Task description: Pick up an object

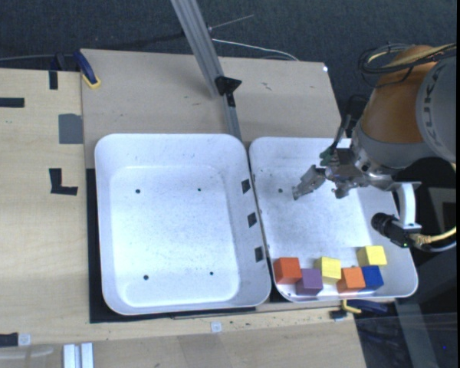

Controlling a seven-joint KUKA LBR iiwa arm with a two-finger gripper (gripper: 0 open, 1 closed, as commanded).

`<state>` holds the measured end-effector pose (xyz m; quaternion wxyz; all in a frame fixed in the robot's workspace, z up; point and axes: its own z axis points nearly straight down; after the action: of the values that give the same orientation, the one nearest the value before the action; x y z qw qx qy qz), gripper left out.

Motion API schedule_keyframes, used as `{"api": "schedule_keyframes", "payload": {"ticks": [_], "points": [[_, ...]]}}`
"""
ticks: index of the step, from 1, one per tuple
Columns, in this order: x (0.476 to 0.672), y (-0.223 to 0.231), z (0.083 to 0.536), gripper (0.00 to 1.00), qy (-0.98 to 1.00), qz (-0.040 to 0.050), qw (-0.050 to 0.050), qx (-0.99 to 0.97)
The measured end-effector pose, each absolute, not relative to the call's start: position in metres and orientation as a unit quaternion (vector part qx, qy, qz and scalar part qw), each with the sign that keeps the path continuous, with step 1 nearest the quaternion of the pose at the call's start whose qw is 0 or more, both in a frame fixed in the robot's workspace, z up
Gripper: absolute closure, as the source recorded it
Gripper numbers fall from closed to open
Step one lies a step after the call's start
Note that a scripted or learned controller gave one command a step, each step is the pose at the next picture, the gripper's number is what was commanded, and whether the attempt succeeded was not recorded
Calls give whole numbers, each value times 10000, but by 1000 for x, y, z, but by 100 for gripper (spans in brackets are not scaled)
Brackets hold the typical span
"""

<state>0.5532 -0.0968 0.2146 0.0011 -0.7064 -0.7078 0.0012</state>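
Observation:
Several small blocks lie along the near edge of the right bin [291, 156]: an orange block [287, 269], a purple one [312, 280], a yellow one [330, 268], a second orange block [353, 278], a blue one [372, 277] and another yellow one [373, 255]. My gripper [318, 193] hangs over the middle of the right bin, well behind the blocks. It is open, with nothing between its fingers [300, 190].
The left bin [169, 148] stands beside the right one, with black clips on the shared rim. A slanted metal pole [199, 33] rises behind the bins. A cable and a black connector [391, 228] hang at the right bin's right side.

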Motion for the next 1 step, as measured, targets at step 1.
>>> {"api": "schedule_keyframes", "payload": {"ticks": [1], "points": [[561, -91, 204, 0, -7075, 15, 8, -7067]]}}
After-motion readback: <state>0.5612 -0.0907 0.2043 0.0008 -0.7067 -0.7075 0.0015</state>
